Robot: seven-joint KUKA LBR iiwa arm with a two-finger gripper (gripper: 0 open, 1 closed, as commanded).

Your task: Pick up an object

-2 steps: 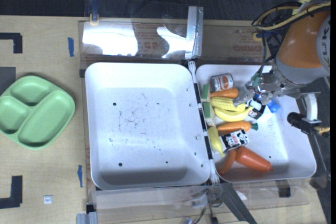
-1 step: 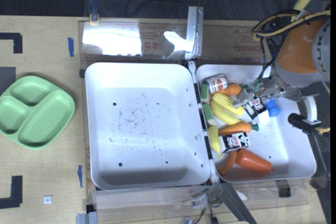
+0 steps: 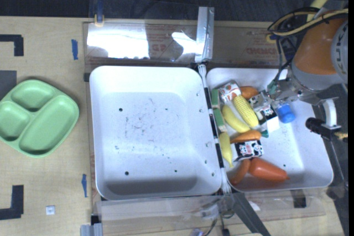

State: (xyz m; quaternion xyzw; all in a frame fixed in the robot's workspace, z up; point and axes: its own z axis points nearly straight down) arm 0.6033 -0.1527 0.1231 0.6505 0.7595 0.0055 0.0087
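Gripper [image 3: 269, 101] low in the right bin [image 3: 310, 171], at the right-hand edge of the object pile, arm [image 3: 321, 58] coming in from the upper right with its orange band above the wrist. Fingertips lost in dark clutter at the pile's edge; whether spread or closed, cannot tell, and no object is plainly seen between them. Just right of the gripper, a small blue cap-like piece [image 3: 286, 114], touching or nearly so. Just left, a corn cob [image 3: 244, 110] lying slantwise, with a banana [image 3: 234, 119] beside it and a small white carton with a red top [image 3: 228, 91] above. Below these: an orange carrot-like stick [image 3: 247, 137], a second white carton with dark print [image 3: 250, 149], another yellow banana [image 3: 225, 148] along the divider, and a fat orange-red carrot [image 3: 266, 171] at the near end. All candidates for the pick sit in the left half of the right bin, piled against the divider. Left bin [image 3: 146, 124] holds nothing but scuff marks. Further out on the surface [image 3: 44, 36], a green divided plate [image 3: 36, 116] at far left, well apart from both bins. Judgement: task at the reach-and-grasp stage; nothing appears lifted clear of the pile, so securing a hold and raising an object remain to do.
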